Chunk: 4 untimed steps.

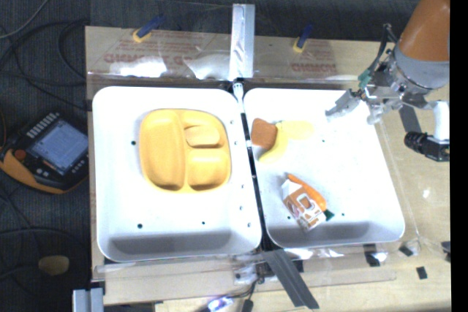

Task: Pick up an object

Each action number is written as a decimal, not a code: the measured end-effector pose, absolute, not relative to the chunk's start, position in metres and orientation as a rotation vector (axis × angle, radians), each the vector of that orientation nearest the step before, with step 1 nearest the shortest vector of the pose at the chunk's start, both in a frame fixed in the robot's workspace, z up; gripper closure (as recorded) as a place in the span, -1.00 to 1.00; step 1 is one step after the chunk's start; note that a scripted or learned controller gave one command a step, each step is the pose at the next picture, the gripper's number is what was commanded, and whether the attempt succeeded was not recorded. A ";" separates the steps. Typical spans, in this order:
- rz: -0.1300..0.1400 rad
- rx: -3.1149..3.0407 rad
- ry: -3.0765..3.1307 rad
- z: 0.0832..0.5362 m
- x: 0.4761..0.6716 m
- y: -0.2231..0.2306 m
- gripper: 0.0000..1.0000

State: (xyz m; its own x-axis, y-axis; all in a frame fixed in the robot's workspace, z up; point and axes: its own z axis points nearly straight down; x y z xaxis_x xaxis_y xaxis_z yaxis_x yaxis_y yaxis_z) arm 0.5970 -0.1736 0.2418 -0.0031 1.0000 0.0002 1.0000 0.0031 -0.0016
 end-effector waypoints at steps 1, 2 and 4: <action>0.004 -2.232 -2.210 0.138 0.647 -0.128 -1.00; -0.009 -1.975 -2.460 0.092 0.618 -0.108 -1.00; -0.011 -1.899 -2.522 0.100 0.604 -0.116 1.00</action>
